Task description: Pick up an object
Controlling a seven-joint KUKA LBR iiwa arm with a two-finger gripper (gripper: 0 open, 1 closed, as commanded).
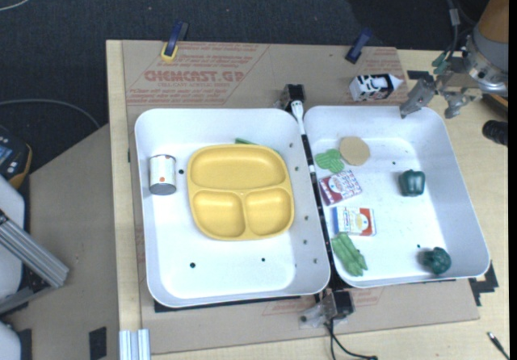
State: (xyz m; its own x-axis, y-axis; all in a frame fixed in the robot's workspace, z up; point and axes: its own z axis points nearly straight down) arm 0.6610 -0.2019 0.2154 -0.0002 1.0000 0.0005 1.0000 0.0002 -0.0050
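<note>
Two shallow white bins sit side by side on the table, and the pincer (432,102) hangs at the far right corner of the right white bin (460,189), above its rim, with its two fingers spread apart and nothing between them. No object has been picked yet, so the step in hand looks like the approach before a grasp. The right bin holds the likely candidates: a dark green pepper-shaped toy (411,182) nearest the pincer, a round tan disc (354,150) toward the bin's far left, a light green leafy piece (329,161) just beside the disc, a small red and white printed packet (341,186), a red and white carton (355,221) below it, a green pod-like toy (348,253) near the front left, and a dark green lumpy toy (436,260) at the front right corner. The left white bin (153,213) carries a yellow three-compartment plastic tray (240,190) and a small silver can with a red spot (162,173) beside it, well apart from the arm. A black and white toy (375,85) lies on the table beyond the right bin. Judging by position, the next move calls for carrying the pincer inward over one item, most easily the pepper-shaped toy, lining the fingers either side of it, descending and closing; the flat packets would be harder to grip.
</note>
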